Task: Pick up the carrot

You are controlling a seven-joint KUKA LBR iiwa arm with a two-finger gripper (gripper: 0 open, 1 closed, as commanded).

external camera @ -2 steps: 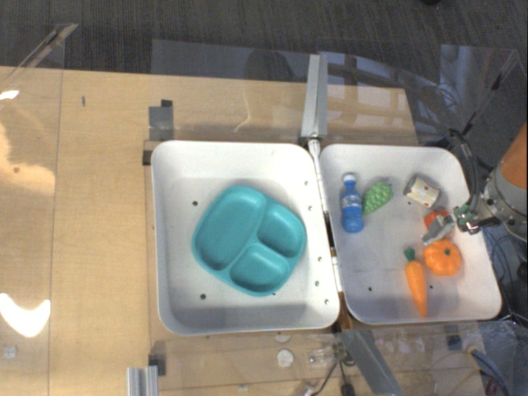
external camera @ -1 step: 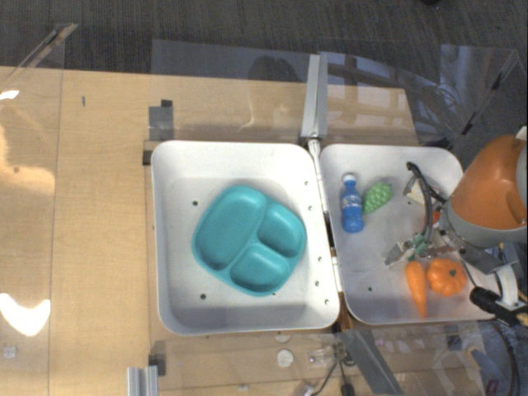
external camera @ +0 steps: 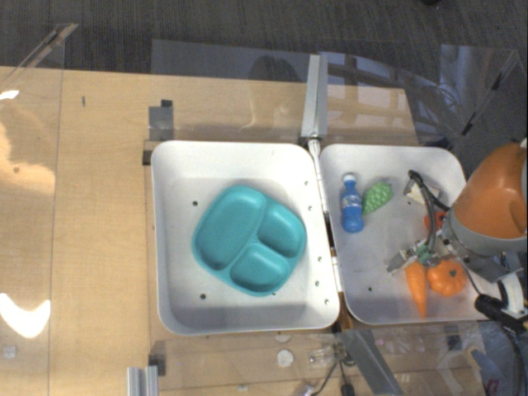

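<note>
Camera view: carrot (external camera: 417, 285) in right bin (external camera: 371, 299); bottle (external camera: 351, 205) label unreadable

The picture is bright but a little soft, and small things look fuzzy. Light comes from above. The shallow white plastic left bin (external camera: 169, 221) is the brightest part, nearly washed out. Inside it, a soft dark shadow lies just under the near edge of the teal three-part plastic plate (external camera: 250, 239). Far left of that bin, white shiny spots of glare (external camera: 25, 318) sit on the pale wooden bench top (external camera: 82, 221). Behind the bin, a clear plastic sheet (external camera: 239, 81) gives faint grey reflections. Past the bench, the dark grey carpet floor (external camera: 206, 7) looks dim and grainy.
</note>
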